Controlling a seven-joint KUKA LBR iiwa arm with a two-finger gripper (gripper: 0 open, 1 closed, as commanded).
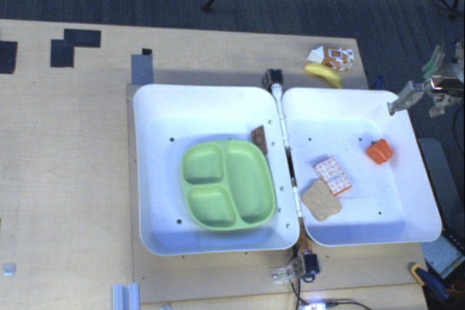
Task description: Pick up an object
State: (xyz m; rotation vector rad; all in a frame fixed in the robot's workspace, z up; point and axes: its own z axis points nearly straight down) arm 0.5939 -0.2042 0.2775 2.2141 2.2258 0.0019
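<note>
The right bin (407, 229) holds an orange toy (378, 151), a red-and-white checked packet (333, 176) and a tan bread-like slice (321, 201). In the left bin (156, 156) lies a green divided plate (227, 184), with a small brown piece (258, 135) at its upper right. My gripper (419, 107) hangs over the right bin's far right corner, up and to the right of the orange toy. It is open, with nothing between its fingers.
A yellow banana (323, 72) and a small printed carton (338, 56) lie on the bench behind the right bin. A black clamp (274, 76) sits at the top of the divider between the bins. Cables and a connector (305, 265) lie at the front.
</note>
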